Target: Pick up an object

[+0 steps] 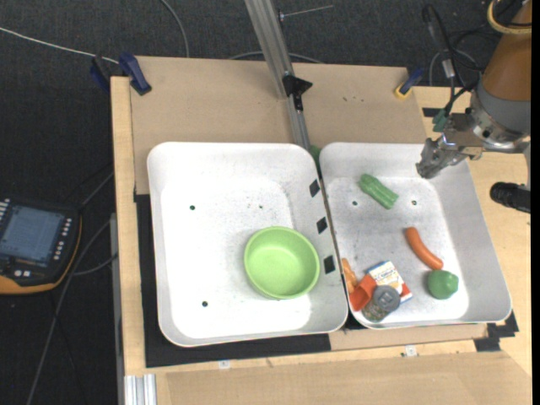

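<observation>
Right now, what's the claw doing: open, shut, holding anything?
Claw: open or shut cannot be told; it hangs over the right bin's upper right corner.

left bin (169,226) open around green bowl (282,262), right bin (481,226) crowded along near edge, bare in middle
</observation>
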Controlling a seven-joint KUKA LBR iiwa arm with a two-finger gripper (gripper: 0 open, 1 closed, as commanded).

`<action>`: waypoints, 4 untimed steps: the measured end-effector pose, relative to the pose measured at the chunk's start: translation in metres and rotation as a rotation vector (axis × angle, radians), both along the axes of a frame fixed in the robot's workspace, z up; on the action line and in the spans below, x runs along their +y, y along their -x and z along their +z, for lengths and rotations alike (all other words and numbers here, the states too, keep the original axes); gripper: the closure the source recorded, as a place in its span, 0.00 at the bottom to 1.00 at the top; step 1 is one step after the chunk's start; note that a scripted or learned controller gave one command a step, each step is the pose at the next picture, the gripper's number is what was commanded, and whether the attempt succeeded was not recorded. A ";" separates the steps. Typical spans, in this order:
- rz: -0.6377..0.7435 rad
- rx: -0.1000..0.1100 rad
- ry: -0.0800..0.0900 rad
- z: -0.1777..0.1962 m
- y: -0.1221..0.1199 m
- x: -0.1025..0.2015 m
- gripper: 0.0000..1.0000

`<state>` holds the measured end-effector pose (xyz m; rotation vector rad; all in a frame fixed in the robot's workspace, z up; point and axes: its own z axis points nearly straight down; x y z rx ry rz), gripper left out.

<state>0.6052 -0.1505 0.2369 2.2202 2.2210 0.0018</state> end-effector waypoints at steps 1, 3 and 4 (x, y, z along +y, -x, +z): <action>0.004 0.002 -0.001 -0.008 -0.010 0.051 1.00; 0.005 0.000 -0.002 -0.004 -0.006 0.164 1.00; 0.005 0.001 -0.002 0.007 -0.005 0.219 1.00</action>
